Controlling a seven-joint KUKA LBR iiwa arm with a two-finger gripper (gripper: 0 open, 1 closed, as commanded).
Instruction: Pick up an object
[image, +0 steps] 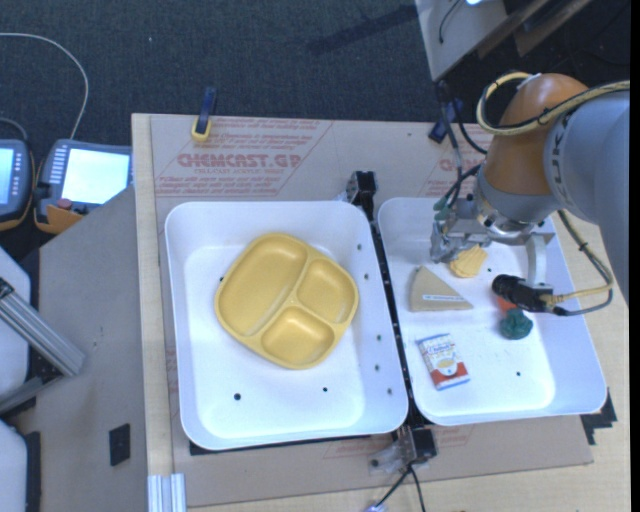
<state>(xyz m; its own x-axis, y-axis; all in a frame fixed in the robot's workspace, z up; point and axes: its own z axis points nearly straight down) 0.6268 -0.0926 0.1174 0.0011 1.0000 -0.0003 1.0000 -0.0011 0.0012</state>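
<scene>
My gripper (450, 243) hangs low over the far part of the right bin (575, 375). A small yellow lumpy object (468, 264) lies right beside and partly under it; whether they touch is unclear. A tan wedge (435, 291) lies just in front of the gripper. A small green object (516, 325) sits to the right of the wedge. A little red, white and blue packet (443, 361) lies nearer the bin's front.
The left bin (200, 380) holds a yellow divided plate (287, 298), tilted in its middle. A black clamp (361, 185) sits at the far end of the divider between the bins. The grey arm with its orange band (535, 130) comes in from the upper right.
</scene>
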